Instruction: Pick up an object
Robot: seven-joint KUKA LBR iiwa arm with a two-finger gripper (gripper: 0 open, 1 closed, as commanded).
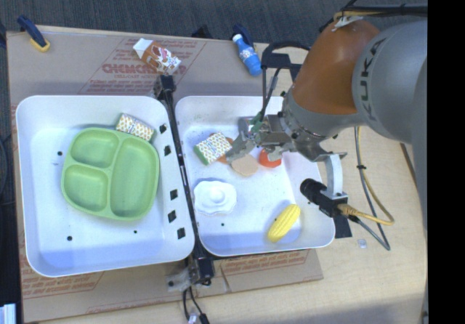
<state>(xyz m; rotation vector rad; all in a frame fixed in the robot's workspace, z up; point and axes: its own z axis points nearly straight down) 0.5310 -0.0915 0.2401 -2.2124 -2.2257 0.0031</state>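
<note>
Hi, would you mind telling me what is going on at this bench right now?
A KUKA arm reaches in from the right, with its gripper low in the right bin, over a tan piece next to an orange-red item. I cannot tell whether it grips anything. A patterned packet, a white lid-like object and a toy corn cob also lie there. The left bin holds a green divided plate and another patterned packet.
</note>
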